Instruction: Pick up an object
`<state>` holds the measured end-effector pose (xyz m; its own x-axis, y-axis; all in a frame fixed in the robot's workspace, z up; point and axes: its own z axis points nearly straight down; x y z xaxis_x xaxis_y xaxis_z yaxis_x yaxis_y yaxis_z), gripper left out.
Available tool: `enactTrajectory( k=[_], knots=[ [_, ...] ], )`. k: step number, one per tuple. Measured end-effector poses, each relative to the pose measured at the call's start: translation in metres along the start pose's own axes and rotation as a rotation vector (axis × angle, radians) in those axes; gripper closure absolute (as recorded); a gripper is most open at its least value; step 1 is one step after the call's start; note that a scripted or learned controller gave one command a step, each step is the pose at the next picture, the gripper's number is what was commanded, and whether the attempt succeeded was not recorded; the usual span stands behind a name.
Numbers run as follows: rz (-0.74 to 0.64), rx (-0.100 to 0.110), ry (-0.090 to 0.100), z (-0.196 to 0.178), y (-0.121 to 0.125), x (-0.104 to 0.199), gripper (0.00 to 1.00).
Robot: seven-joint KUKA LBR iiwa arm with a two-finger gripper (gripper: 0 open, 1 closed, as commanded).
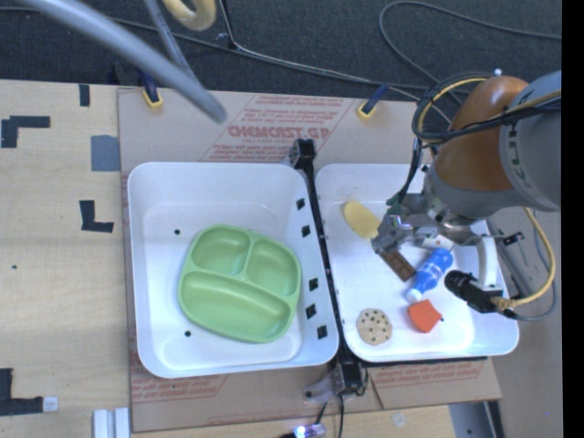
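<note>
The right bin (358, 351) holds a yellow oval piece (360, 218) near its top left, a brown stick-like piece (398, 265), a blue and white bottle (430, 274), an orange-red block (423, 317) and a round cookie (373, 326). My gripper (399, 235) hangs low over the middle of this bin, just right of the yellow piece and above the brown piece. The wrist and cables cover the fingertips. Nothing shows between them.
The left bin (151, 190) holds a green divided plate (241, 283). A black divider (313, 245) runs between the bins. A grey pole (119, 35) slants across the upper left. Cables loop around the arm at the right.
</note>
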<state>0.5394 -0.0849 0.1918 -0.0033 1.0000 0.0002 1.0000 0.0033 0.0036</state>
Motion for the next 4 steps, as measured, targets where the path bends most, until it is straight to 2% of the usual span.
enactTrajectory(
  k=[1, 3, 4],
  knots=[
    [0.001, 0.0, -0.001, -0.044, 0.007, 0.002, 1.0],
    [-0.003, 0.006, 0.001, -0.022, 0.002, 0.102, 1.0],
    [-0.004, 0.007, 0.001, -0.018, -0.009, 0.156, 1.0]
  ],
)
